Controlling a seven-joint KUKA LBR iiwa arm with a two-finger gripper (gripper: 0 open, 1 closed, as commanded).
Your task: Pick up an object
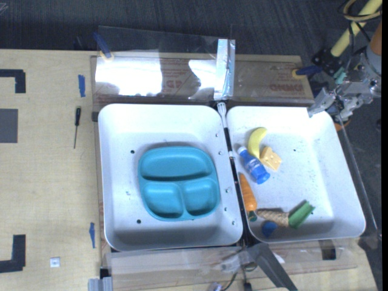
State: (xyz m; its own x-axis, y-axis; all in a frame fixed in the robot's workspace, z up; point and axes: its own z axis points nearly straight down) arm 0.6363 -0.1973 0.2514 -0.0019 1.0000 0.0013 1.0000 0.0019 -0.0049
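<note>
a: clutter is the worry. going left to right: the left bin (115, 180) has a blue divided tray (177, 182) lying flat in it, wide and smooth, with no edge a two-finger grab would take easily.

b: and the right bin (339, 180)?

a: that's where the small things lie. an orange carrot-like piece (247, 194) sits along the wall between the bins, so a finger may strike the wall. a blue bottle (253, 165), a yellow banana (257, 139) and a yellow block (271, 160) touch or nearly touch, so a descent could nudge one and close on nothing. nearer the front lie a brown cone-like piece (270, 213) and a green cylinder (301, 214), round and likely to roll.

b: the gripper (332, 102)?

a: at the right bin's far right corner, above the rim, well apart from the objects. whether it's apart or together i cannot tell.
</note>
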